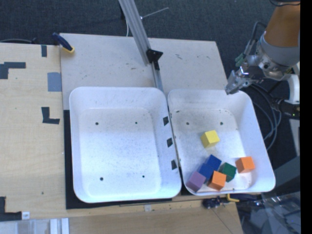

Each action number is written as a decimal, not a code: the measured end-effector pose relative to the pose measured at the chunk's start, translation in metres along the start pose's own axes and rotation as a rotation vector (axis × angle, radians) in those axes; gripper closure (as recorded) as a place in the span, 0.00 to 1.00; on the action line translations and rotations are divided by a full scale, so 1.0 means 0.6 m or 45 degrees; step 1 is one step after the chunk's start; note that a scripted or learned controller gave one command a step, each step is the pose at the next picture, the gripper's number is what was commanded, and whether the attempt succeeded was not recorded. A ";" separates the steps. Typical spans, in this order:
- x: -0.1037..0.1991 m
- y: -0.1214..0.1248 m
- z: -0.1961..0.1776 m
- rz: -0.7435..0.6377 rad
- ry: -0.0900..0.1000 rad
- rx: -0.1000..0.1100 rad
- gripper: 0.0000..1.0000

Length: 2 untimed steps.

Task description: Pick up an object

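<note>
The right bin (pixel 253 130) holds several small blocks. A yellow block (pixel 210 138) lies near its middle. Toward its front sit a blue block (pixel 210 164), a green block (pixel 227 171), a purple block (pixel 196 180) and two orange blocks (pixel 245 164) (pixel 217 180). My gripper (pixel 234 85) hangs over the back right corner of this bin, well behind the blocks, with nothing seen in it.
The left bin (pixel 78 130) stands beside the right one. A slanted metal rail (pixel 138 27) runs from the top down to the gap between the bins. A blue and yellow clamp (pixel 64 43) lies at the back left of the bench.
</note>
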<state>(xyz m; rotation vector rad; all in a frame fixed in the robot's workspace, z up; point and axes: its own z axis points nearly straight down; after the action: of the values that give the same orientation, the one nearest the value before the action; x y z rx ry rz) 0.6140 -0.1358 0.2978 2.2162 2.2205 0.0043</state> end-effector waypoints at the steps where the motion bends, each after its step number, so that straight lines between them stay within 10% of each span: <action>1: 0.085 -0.021 0.005 -0.004 0.003 0.007 1.00; 2: 0.186 -0.029 0.038 -0.007 0.003 0.009 1.00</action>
<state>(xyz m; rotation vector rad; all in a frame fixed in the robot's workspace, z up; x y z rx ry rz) 0.5966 -0.0246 0.2746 2.2153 2.2312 -0.0010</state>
